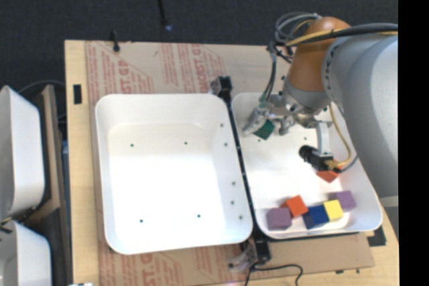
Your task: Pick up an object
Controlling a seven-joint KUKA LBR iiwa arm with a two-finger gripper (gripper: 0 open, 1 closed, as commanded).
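My gripper (pixel 266 125) hangs over the back left part of the right bin (pixel 281 174), close to the divider between the bins. A small green block (pixel 263 130) sits between its fingers, which are shut on it. Along the right bin's front edge lie a purple block (pixel 279 218), an orange block (pixel 295 205), a blue block (pixel 314 216), a yellow block (pixel 333 210) and a second purple block (pixel 345 199). A red-orange block (pixel 327 176) lies further back by the right wall, partly behind a black cable fitting.
The left bin (pixel 167 171) stands beside the right one, their rims touching. The arm's grey body and orange band (pixel 315 63) cover the right bin's back right corner. White containers (pixel 20 144) stand at the far left of the bench.
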